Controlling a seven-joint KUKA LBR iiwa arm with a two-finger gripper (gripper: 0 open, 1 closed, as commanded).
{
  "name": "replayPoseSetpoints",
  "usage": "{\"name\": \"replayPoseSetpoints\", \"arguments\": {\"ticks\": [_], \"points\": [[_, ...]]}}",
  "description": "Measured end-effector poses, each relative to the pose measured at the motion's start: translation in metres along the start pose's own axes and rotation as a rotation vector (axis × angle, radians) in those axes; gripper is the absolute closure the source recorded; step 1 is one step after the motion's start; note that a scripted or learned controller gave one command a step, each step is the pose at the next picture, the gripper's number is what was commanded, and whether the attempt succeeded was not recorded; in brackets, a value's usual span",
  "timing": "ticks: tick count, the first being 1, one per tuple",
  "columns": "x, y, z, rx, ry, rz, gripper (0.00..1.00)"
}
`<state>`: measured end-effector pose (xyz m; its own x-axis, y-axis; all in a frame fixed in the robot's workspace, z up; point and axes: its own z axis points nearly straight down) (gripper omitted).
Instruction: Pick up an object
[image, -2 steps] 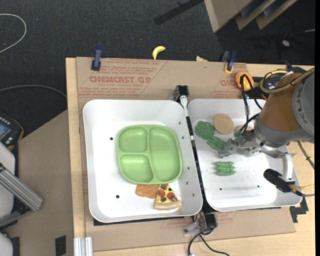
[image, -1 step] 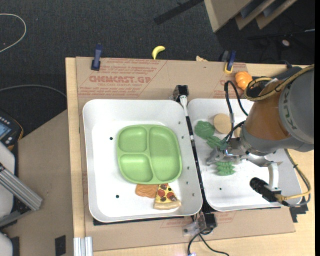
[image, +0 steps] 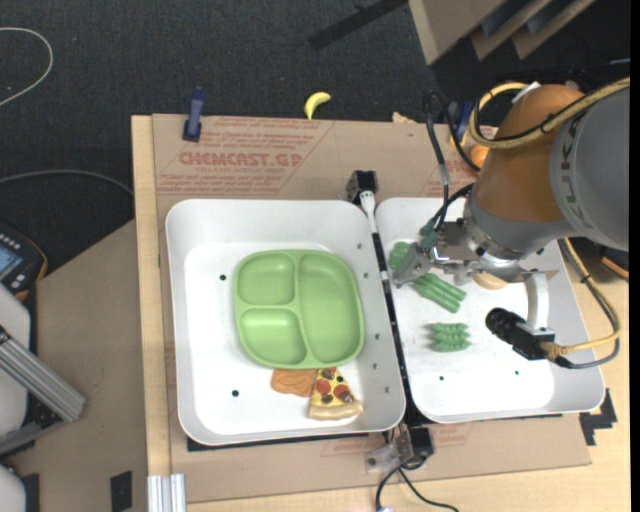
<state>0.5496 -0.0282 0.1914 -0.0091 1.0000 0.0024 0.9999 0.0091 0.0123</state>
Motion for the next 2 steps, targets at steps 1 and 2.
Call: {"name": "replayPoseSetpoints", "arguments": {"ticks": [1,2], "points": [[-0.075,-0.048,0.077,0.022,-0.004,0.018,0.0],[-0.075,-0.015,0.108,0.011,-0.004,0.008,0.0]]}}
